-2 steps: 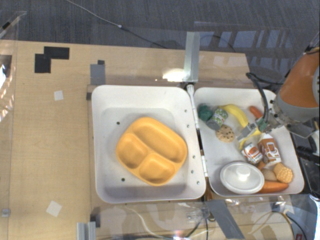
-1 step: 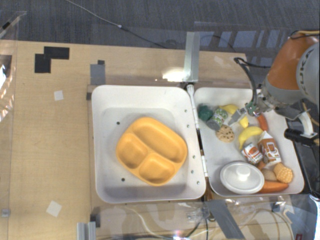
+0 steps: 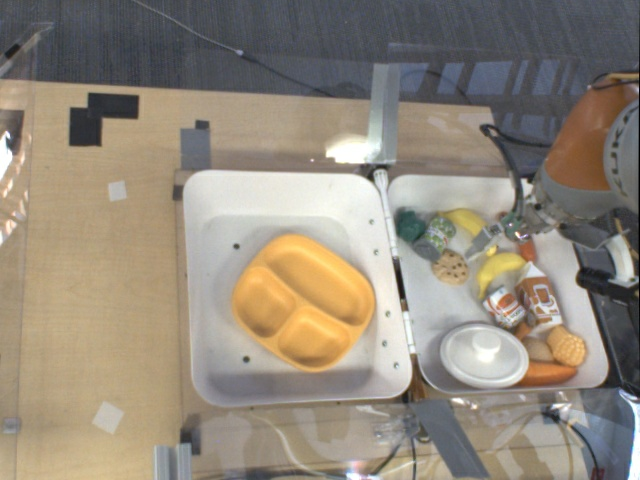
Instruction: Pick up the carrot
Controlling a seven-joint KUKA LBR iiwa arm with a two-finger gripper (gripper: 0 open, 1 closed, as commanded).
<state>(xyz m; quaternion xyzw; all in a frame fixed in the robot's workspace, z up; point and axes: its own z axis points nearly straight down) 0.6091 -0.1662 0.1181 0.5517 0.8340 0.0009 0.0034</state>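
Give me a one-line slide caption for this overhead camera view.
KUKA arm's gripper above the right bin of toy food; carrot lies near the front edge, yellow divided plate in the left bin.

The carrot (image 3: 548, 373) is a smooth orange piece, long and tapered, lying flat on its side in the right-hand white bin (image 3: 425, 268). It sits in that bin's near right corner, running roughly left to right along the near wall (its right end looks the blunter one, though the detail is small). Its left part is tucked just beside, perhaps partly under, the rim of a round white dish (image 3: 484, 354). A small yellow ridged piece (image 3: 567, 347) lies just beyond it, on its far side.
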